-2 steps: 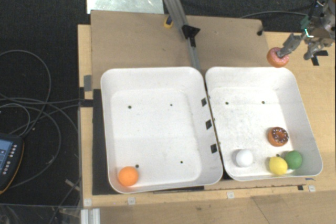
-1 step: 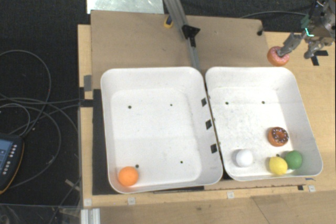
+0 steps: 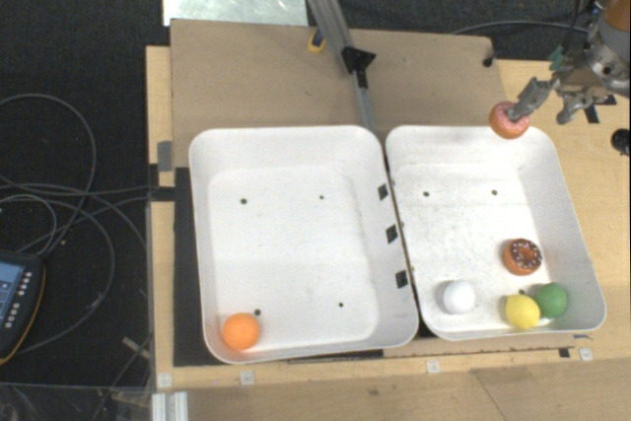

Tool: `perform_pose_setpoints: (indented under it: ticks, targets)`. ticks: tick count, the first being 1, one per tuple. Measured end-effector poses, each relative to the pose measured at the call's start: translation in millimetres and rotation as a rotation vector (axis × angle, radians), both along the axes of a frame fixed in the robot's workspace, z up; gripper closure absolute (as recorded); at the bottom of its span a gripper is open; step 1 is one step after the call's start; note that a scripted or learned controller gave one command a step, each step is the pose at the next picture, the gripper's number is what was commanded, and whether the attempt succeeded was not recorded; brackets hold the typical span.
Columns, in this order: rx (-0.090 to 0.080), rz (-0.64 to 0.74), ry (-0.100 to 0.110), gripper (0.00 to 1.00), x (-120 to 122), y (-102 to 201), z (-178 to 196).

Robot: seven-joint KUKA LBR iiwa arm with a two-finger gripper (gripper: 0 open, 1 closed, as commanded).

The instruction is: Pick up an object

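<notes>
dark carpet floor (image 3: 79, 15), wooden bench (image 3: 256, 74)

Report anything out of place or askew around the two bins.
One thing stands out: a pink-frosted donut is at the right bin's far rim, at the gripper's finger, rather than lying inside like the other pieces. The bins sit slightly angled apart, not flush.

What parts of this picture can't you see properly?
- The gripper by the pink donut: too small in the camera view to tell whether it really grips the donut.
- The arm: cut off by the right edge.
- The green ball: partly hidden behind the yellow ball.
- The tablet: cut off at the left edge.
</notes>
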State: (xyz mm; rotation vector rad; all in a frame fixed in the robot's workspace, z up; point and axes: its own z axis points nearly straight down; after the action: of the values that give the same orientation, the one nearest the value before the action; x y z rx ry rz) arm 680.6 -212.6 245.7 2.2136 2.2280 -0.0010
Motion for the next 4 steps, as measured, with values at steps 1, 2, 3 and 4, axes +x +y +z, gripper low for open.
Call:
perform_pose_setpoints:
  ticks: [1,2,3,4]
  targets:
    - [0.001,-0.004,0.002,0.00,-9.6,-1.2,-48.4]
    - [0.002,-0.004,0.004,0.00,-12.9,2.3,-110.3]
    - [-0.001,-0.001,-0.006,1.00,-10.1,1.9,-94.1]
    - [-0.002,-0.004,-0.008,1.00,-7.4,-4.4,-47.1]
